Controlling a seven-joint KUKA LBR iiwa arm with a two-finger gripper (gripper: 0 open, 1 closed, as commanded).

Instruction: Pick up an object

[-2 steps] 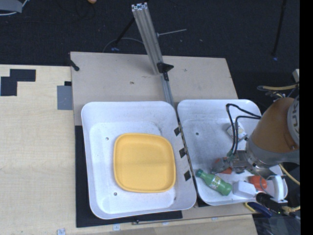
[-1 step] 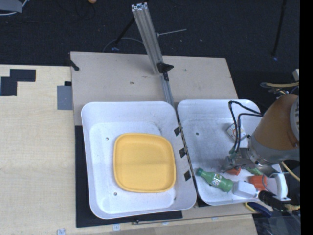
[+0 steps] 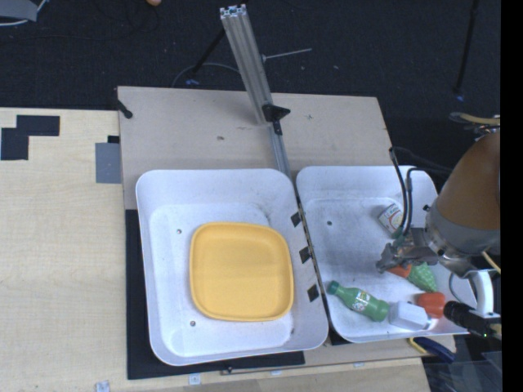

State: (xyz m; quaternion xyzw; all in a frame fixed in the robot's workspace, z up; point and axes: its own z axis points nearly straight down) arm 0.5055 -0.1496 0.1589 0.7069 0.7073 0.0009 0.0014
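No writing is showing itself clearly enough to read from where I am standing. The green bottle (image 3: 359, 300), lying near the front edge of the right bin (image 3: 351, 198), is wearing a pale label, but its print is blurring into nothing. The small can (image 3: 391, 216) toward that bin's right edge is carrying markings too small to make out.

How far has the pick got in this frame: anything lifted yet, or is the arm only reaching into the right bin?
Done: the arm's hand is down in the right white bin, among the small items there. In hand: nothing I can confirm; its tip sits beside a green and orange piece, and a grip is not discernible. Left: grasp and lift. The green plastic bottle lies flat on the bin floor, and the yellow square plate rests in the left white bin.
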